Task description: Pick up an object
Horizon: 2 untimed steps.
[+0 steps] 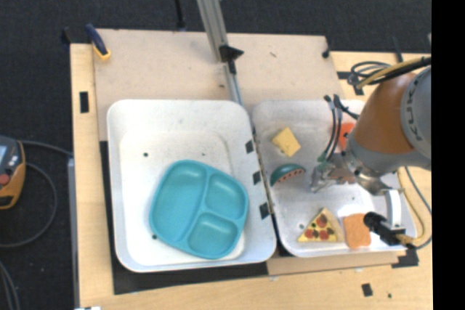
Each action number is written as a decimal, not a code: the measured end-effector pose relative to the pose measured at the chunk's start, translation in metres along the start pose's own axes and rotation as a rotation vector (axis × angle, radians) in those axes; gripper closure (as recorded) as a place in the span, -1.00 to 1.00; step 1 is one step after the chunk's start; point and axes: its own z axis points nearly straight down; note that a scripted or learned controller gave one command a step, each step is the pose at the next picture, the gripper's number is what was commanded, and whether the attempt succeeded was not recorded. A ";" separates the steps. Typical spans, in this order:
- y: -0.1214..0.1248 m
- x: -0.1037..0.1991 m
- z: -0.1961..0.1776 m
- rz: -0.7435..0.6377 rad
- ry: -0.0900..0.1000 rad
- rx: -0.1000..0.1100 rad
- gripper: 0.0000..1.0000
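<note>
Two white bins (123, 156) are counted on one bench (152, 65). One blue divided plate (199, 208) is seen in the left bin. Four small items are counted in the right bin (305, 112): one yellow block (286, 141), one watermelon slice (288, 173), one pizza slice (319, 227) and one orange block (356, 231). One arm (389, 123) is seen.

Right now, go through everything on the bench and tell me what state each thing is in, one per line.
Blue divided plate: lying flat in the left bin, nothing on it.
Yellow block: loose in the right bin, apart from the rest.
Watermelon slice toy: lying near the bin's left wall.
Pizza slice toy: flat at the front edge.
Orange piece: beside the pizza slice.
Claw: low over the right bin, holding nothing that I can see.
</note>
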 end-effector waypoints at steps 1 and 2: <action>-0.005 -0.009 -0.057 -0.001 -0.002 -0.002 1.00; 0.001 -0.015 -0.103 -0.006 -0.001 -0.002 1.00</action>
